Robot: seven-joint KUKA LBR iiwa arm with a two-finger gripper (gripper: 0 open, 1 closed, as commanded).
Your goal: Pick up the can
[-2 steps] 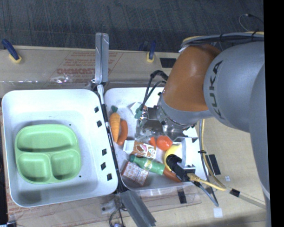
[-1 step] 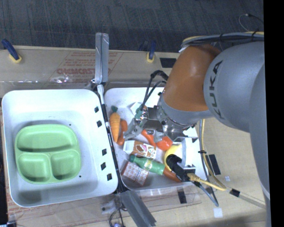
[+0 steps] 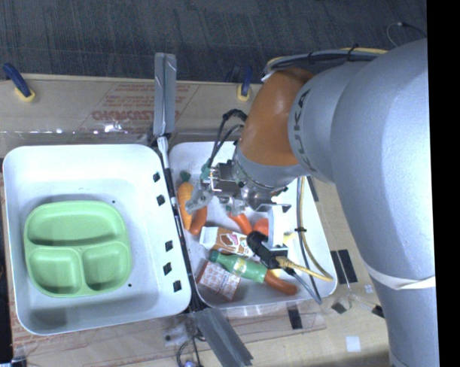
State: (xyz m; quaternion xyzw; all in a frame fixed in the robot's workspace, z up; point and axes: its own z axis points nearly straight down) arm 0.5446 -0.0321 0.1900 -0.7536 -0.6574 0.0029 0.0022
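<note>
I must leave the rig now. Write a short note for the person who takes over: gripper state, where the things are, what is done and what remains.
Gripper: low over the right bin, near its upper left part, above the pile. I cannot tell whether it holds anything.
Things: the can lies at the front left of the right bin, apart from the gripper. Next to it are a green bottle, carrots and a small carton. The left bin holds a green divided tray.
Done: the arm has reached the right bin.
Left: move to the can, grasp it, lift it.
</note>
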